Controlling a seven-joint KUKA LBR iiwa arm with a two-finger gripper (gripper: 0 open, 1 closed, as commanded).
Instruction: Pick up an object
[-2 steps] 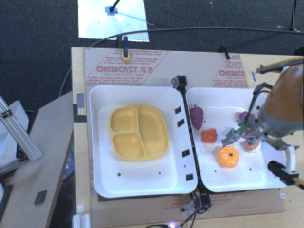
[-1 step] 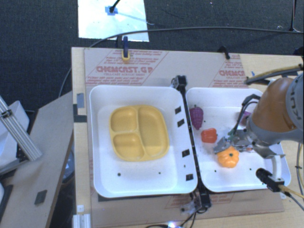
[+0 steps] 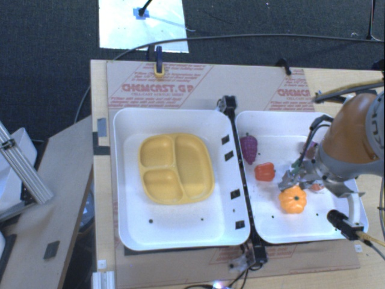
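Nearest the camera in the right bin (image 3: 264, 230) sits a small orange pumpkin (image 3: 293, 200), which looks like a light, rigid, smooth plastic toy; its rounded ribbed sides could slip, so a hold across its widest middle seems best. The gripper (image 3: 296, 178) hangs just above and touching close to the pumpkin's top, and whether it is spread or closed cannot be told from this slant. Just beyond lie a red pepper (image 3: 264, 172) and, farther, a purple fruit (image 3: 249, 147) near the dividing wall. The left bin (image 3: 129, 221) holds a yellow divided tray (image 3: 175, 167).
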